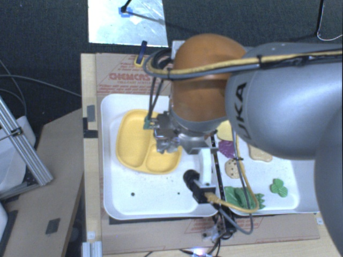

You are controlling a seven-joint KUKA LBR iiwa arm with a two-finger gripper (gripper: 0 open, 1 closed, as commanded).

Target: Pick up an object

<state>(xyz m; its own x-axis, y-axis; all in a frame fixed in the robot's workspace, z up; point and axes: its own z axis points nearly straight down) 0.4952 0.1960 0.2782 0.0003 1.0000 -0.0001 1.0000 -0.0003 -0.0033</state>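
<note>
A yellow two-part dish [134, 138] lies in the left bin [126, 202], toward its upper left. My gripper [167, 143] hangs over the dish's right edge, seen from above under the grey wrist and orange band, which hide its fingertips. In the right bin [289, 202] lie a purple piece [227, 148], a tan cookie-like piece [232, 168], a green leafy toy [241, 198], a small green clover shape [278, 187] and a pale tan piece [260, 154], partly under the arm.
The big grey arm covers the upper right of the view and much of the right bin. A brown cardboard sheet [120, 76] lies under the bins. A shiny foil square [127, 14] lies beyond the bench. Aluminium framing [21, 143] stands at the left.
</note>
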